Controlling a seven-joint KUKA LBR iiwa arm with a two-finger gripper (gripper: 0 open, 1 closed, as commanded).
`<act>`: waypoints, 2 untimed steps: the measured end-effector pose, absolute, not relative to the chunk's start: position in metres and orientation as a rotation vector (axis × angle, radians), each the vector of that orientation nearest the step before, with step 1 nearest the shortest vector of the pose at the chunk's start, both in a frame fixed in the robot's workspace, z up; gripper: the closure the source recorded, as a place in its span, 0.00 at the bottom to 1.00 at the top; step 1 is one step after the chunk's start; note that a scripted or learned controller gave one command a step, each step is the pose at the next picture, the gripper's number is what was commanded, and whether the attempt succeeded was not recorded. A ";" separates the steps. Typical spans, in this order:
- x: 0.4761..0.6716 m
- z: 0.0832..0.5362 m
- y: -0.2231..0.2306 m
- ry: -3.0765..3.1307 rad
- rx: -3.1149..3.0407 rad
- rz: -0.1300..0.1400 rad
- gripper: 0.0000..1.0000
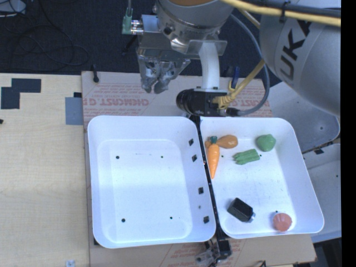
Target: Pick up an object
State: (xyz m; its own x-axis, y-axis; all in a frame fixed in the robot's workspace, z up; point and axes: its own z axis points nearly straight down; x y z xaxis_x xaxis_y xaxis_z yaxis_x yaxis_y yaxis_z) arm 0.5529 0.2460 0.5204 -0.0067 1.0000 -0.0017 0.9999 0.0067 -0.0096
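My gripper (pixel 157 81) hangs high above the back edge of the left bin (pixel 105 132), with nothing between its fingers. The fingertips sit close together. In the right bin (pixel 303 166) lie an orange carrot (pixel 212 159) against the divider, an orange-brown lump (pixel 227 142) beside it, a green pod-shaped piece (pixel 246 157), a round green object (pixel 266 142), a black block (pixel 241 209) and a pink-red round object (pixel 282 221) in the front corner.
The big grey arm (pixel 300 43) with its yellow cable fills the top right. A black fitting (pixel 201 101) sits behind the bins at the divider. Cardboard lies under the bins, and a wooden bench (pixel 39 193) extends to the left.
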 end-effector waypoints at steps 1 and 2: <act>0.497 0.457 0.243 -2.221 -2.215 0.019 1.00; 0.555 0.431 0.228 -2.219 -2.223 0.007 1.00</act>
